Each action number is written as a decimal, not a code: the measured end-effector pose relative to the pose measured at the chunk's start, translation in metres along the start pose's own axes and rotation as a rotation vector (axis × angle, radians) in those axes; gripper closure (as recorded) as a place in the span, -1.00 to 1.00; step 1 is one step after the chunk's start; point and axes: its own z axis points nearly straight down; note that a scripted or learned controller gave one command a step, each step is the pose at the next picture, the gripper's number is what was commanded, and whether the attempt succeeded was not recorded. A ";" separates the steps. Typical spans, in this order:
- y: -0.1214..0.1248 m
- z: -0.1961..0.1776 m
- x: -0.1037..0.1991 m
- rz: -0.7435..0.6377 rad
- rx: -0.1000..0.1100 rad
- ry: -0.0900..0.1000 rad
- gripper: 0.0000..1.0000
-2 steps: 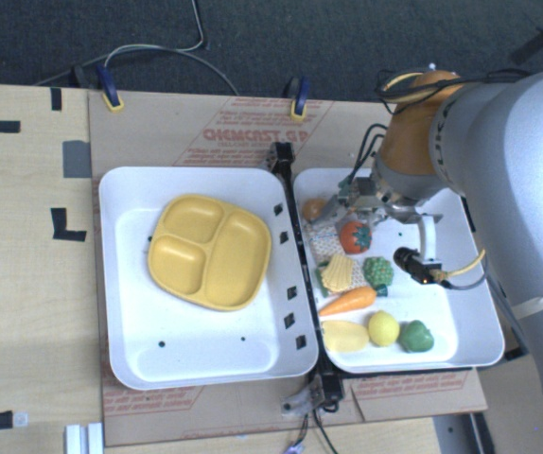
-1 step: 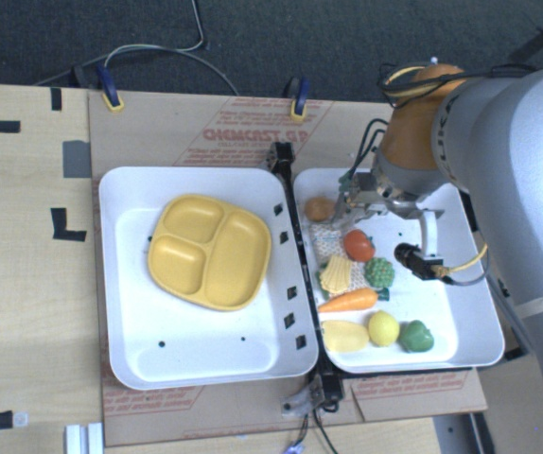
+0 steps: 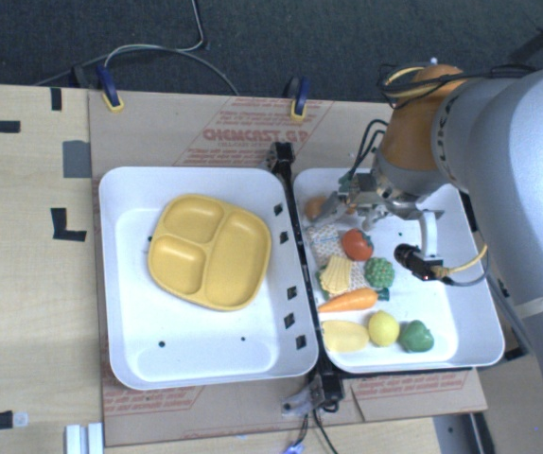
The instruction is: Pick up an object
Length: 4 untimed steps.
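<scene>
A cardboard sheet (image 3: 253,135) is seen spread over the bench, held by two clamps at its twelve o'clock edge, one blue and yellow (image 3: 110,91) and another (image 3: 297,97) further right. On the sheet two shallow white bins are set side by side, touching along a black joint. In the left bin (image 3: 125,253) a yellow divided plate (image 3: 208,251) is laid, with three compartments, slightly rotated and placed toward the bin's twelve o'clock half. In the right bin (image 3: 470,334) a cluster of toy foods is gathered toward the nine o'clock side: a pale mesh-patterned piece (image 3: 323,241) is seen next to the joint, a red tomato (image 3: 356,246) at its three o'clock, a yellow corn piece (image 3: 337,274) at the tomato's seven o'clock, and a green broccoli (image 3: 379,272) just beside the corn. An orange carrot (image 3: 348,301) is laid below these, pointing toward nine o'clock. Along the six o'clock edge a pale yellow potato-like piece (image 3: 344,336), a lemon (image 3: 383,329) and a green pepper (image 3: 416,336) are lined up. The gripper (image 3: 361,204) is positioned at twelve o'clock of the tomato, low over the cluster; whether it is open or closed cannot be told. The grey arm (image 3: 508,159) is extended in from three o'clock.
</scene>
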 end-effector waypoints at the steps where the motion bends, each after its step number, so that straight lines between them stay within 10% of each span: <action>1: -0.026 0.009 -0.005 0.001 -0.006 -0.002 -1.00; 2: -0.025 -0.002 -0.004 -0.002 -0.008 -0.002 1.00; 3: -0.025 -0.002 -0.003 -0.002 -0.007 -0.001 -1.00; 4: 0.019 0.017 -0.028 -0.003 0.026 -0.001 -1.00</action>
